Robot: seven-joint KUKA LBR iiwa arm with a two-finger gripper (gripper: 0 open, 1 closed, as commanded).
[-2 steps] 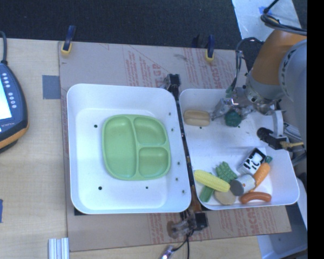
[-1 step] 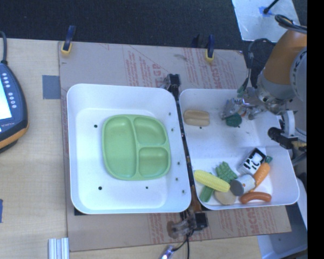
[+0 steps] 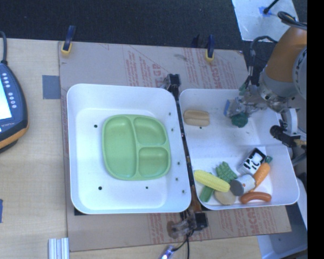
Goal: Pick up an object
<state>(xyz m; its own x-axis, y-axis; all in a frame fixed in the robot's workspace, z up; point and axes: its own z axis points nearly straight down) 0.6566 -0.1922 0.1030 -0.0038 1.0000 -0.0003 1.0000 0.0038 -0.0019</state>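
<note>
My gripper [image 3: 237, 113] hangs over the far part of the right bin [image 3: 281, 198], reaching in from the right. It is shut on a small dark teal object [image 3: 240, 121], which sits between its fingertips just above the bin floor. A tan bread roll [image 3: 196, 117] lies at the bin's far left. At the near end a pile holds a yellow corn cob [image 3: 211, 181], a green leafy piece [image 3: 225, 170], a carrot [image 3: 262, 173], a red sausage [image 3: 255, 198] and a black-and-white box [image 3: 253, 160].
The left bin [image 3: 81, 144] holds a green divided plate [image 3: 136, 146]. A black and orange teach pendant [image 3: 2, 107] lies on the bench at far left. Clamps [image 3: 68, 40] hold the cardboard at the far edge.
</note>
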